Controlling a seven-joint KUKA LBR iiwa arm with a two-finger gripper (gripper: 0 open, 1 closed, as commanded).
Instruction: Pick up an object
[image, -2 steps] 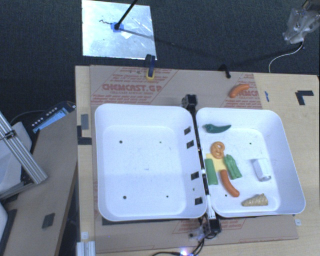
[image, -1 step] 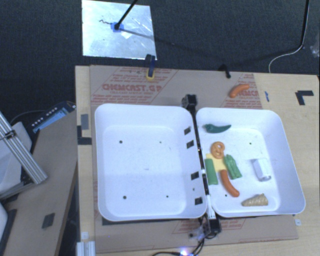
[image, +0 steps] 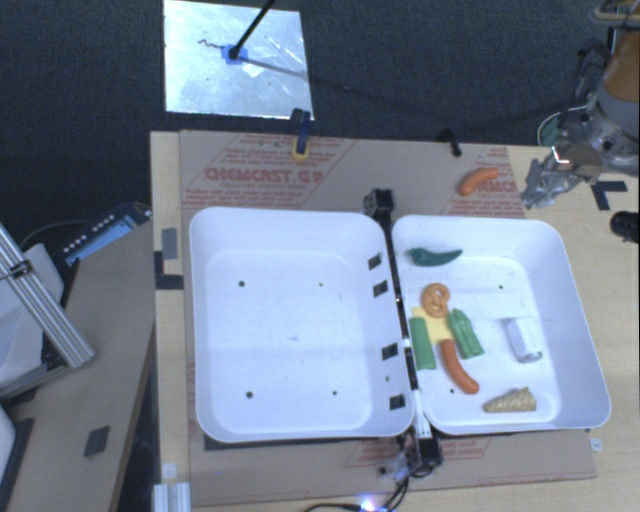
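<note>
Objects sit in the right bin (image: 570, 290): dark green pepper (image: 434, 257) at the top, pretzel (image: 435, 297) below it, green pieces (image: 464, 333), orange sausage (image: 459, 366), silver cylinder (image: 522, 339), tan cone (image: 510, 401) at the bottom. Second orange sausage (image: 479, 181) lies outside on the board. Left bin (image: 215, 300) beside it. Gripper (image: 543, 188) hangs past the right bin's far corner, grip state can't tell.

We are looking down on a tabletop (image: 120, 330) that is carrying a brown printed board (image: 330, 165). Two white bins are sitting on that board, the left bin (image: 290, 320) and the right bin (image: 575, 330) touching along a black hinge strip (image: 395, 300). An orange sausage-shaped toy (image: 479, 181) is lying on the board, just beyond the right bin's far rim. A yellow-and-blue clamp (image: 300, 135) is gripping the board's far edge.
</note>
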